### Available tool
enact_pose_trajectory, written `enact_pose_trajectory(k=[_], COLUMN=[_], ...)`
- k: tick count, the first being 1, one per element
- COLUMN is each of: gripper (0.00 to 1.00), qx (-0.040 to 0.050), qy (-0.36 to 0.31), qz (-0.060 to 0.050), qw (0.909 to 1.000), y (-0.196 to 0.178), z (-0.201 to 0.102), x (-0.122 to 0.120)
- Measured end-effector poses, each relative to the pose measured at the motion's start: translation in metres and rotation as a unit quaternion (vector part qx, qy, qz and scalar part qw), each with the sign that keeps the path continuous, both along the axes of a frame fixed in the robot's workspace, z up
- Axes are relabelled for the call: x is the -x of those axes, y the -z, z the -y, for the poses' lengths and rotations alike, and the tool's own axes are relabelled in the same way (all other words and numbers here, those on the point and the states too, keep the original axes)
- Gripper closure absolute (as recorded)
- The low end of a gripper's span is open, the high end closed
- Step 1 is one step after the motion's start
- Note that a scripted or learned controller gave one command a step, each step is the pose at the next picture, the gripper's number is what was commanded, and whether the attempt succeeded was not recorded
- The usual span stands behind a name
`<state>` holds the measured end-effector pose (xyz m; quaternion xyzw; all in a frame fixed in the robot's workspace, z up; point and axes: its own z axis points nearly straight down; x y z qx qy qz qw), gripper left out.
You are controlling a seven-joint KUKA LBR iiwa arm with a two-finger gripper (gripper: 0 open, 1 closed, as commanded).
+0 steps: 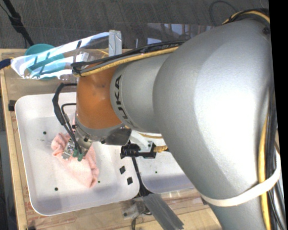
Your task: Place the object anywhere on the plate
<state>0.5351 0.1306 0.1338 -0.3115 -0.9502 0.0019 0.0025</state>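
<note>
Two white bins are seen from above; in the left bin point(46, 194) a crumpled pink cloth point(80, 161) lies under the gripper point(73, 153). The grasping step is judged underway, though the jaws' opening cannot be told. Next, a secure lift would be needed.

Two shallow white plastic bins sit side by side on the pale wooden bench point(16, 162). In the left bin point(40, 184) a crumpled pink cloth point(86, 168) lies near the middle. The two-finger gripper point(73, 153) hangs over the cloth's upper part (whether it touches cannot be told). The big grey arm point(203, 112) reaches in from the right, above the right bin point(164, 182). A teal round object point(39, 48) lies behind the left bin.
</note>
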Motion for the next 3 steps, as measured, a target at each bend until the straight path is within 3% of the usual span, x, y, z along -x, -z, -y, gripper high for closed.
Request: enact_pose_trajectory(k=[1, 2, 3], gripper=[1.0, 1.0, 1.0], qx=[-0.0033, -0.0019, -0.0012], qy=[0.022, -0.218, -0.26], qz=[0.007, 0.01, 0.004], qw=[0.9997, 0.9758, 0.9657], y=[0.038, 0.037, -0.059], z=[0.014, 0.01, 0.077], x=[0.027, 0.054, 0.058])
